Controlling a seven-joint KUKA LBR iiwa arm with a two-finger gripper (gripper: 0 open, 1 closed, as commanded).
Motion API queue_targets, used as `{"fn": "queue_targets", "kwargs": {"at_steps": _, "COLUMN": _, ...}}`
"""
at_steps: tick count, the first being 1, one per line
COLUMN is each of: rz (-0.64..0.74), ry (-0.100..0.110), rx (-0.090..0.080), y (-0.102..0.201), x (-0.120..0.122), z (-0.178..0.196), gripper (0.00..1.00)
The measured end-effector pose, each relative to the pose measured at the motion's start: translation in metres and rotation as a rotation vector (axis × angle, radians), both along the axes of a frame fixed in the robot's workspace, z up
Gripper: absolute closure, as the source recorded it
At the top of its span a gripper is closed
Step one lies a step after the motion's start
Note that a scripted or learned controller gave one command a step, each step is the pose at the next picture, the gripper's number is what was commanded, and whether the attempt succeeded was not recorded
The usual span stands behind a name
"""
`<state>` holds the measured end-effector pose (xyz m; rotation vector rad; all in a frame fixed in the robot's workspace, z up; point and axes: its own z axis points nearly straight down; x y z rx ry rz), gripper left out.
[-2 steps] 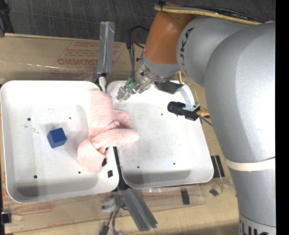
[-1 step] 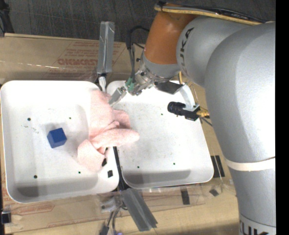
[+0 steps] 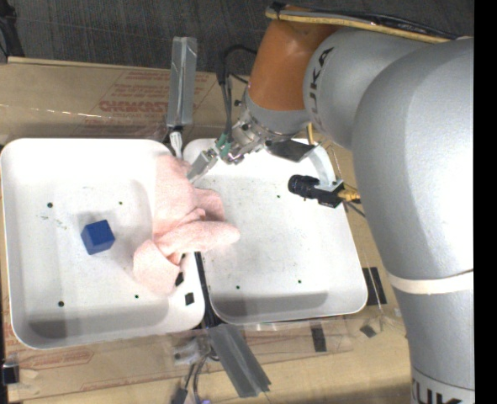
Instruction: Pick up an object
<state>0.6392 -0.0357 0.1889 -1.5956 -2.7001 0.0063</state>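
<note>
Pink cloth (image 3: pixel 183 225) draped over the bins' shared wall | gripper (image 3: pixel 199 165) touching its upper edge | grip unclear

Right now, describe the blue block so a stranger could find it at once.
Find the two white bins side by side and take the left bin. On its floor, left of the pink cloth draped over the shared rims, sits the blue block. It is small, hard-edged, and stands alone.
</note>
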Motion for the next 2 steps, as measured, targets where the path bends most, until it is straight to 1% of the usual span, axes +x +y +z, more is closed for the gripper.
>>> {"fn": "queue_targets", "kwargs": {"at_steps": 1, "rz": 0.072, "ry": -0.003, "rx": 0.001, "y": -0.008, "x": 0.017, "z": 0.111, "gripper": 0.00}}
{"fn": "queue_targets", "kwargs": {"at_steps": 2, "rz": 0.066, "ry": 0.003, "rx": 0.000, "y": 0.018, "x": 0.016, "z": -0.002, "gripper": 0.00}}
